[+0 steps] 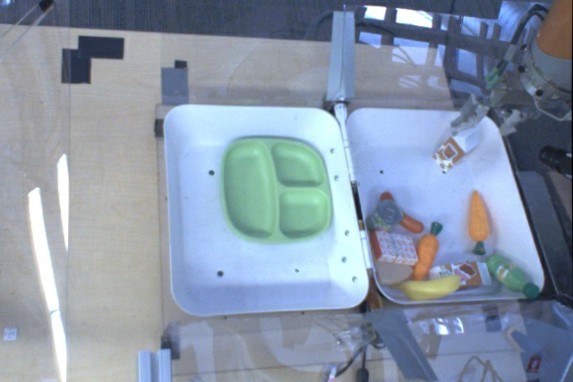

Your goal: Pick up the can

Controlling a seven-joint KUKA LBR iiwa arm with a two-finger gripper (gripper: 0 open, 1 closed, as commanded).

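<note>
Jaws poised over the far side of the right bin (403, 148); cannot tell how wide apart, nor whether gripping anything. Just below the jaws, a small brown-and-white carton (449, 154). Well apart, down and left of the jaws: the grey can (387, 213), beside a carrot (426, 251).

My arm (548, 58) enters from the right at the top corner of the view — grey body, with the orange band showing at the very edge. The wrist angles down and to the left. My gripper (469, 114) hangs at the end of it, thin metal fingers (465, 115) pointing down-left, above the far right part of the right-hand bin. The fingers look close together, nothing visible between them — too small to judge their spread.
</note>
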